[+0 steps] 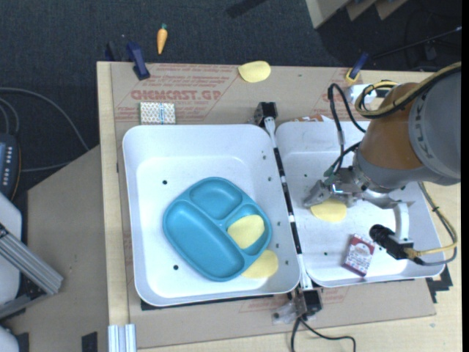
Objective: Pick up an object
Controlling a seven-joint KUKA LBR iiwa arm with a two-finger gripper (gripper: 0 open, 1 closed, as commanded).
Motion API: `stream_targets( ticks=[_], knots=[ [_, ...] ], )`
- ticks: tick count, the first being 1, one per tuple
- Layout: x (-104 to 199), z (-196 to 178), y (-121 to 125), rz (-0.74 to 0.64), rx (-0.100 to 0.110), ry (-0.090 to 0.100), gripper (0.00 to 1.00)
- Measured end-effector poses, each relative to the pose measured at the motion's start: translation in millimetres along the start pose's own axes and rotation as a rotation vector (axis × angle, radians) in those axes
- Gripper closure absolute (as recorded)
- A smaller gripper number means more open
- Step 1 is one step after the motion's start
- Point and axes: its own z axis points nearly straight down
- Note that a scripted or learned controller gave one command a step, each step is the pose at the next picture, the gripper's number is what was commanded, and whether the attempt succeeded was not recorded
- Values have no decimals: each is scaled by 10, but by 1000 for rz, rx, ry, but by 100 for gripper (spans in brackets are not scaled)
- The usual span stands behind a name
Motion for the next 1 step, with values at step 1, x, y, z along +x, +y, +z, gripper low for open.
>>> stream_targets(
  ticks=[1],
  knots=[
    [-17,4,-139,-1,1,0,0]
  ],
)
